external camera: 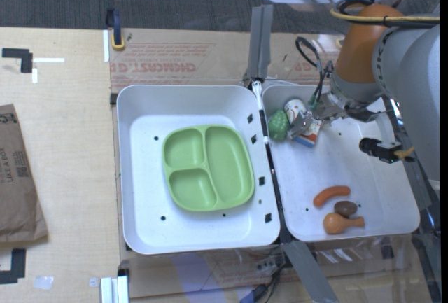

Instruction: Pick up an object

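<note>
Orange and brown toy foods, a pear-like piece, a brown lump and a sausage, lie at the near edge of the right bin, while the left bin holds a green divided plate. Farther back, the hand sits low among a green round item and a small white-and-blue package; I cannot tell whether it grips anything.

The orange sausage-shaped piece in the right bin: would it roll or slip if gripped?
The orange sausage-shaped piece looks rounded and slightly curved, so it probably rolls sideways if nudged. Its smooth, toy-like surface may slip between fingers. It lies apart from the brown lump, so a push could likely move it alone.
</note>
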You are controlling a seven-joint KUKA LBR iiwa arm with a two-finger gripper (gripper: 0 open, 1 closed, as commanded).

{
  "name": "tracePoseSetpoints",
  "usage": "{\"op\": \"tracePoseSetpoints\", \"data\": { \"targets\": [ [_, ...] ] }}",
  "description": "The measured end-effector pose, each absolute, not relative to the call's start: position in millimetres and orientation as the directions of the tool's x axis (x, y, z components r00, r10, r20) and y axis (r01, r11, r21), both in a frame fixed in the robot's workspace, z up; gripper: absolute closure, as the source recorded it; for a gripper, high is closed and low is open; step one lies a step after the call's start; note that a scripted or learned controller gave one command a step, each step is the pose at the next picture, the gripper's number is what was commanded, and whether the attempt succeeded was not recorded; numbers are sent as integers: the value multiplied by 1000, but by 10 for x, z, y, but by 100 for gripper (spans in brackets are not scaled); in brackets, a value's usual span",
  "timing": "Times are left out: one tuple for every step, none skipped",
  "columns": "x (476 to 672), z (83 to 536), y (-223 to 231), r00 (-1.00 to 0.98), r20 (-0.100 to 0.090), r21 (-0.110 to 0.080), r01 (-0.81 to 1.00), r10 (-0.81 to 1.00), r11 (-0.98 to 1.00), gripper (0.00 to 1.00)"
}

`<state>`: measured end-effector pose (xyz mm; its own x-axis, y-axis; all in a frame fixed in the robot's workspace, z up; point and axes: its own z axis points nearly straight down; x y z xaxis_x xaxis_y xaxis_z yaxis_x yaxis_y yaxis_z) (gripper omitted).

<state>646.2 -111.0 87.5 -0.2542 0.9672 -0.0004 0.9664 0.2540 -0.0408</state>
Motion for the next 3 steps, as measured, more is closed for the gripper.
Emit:
{"op": "tracePoseSetpoints", "data": {
  "targets": [
    [6550, 2139, -1014, -212, -2, 1, 977, 977, 212, 0],
    [6202, 1043, -1040, -413, -3, 3, 911, 911, 413, 0],
    [6338, 1019, -1022, -324, -9, 10, 946, 946, 324, 0]
  ]
}}
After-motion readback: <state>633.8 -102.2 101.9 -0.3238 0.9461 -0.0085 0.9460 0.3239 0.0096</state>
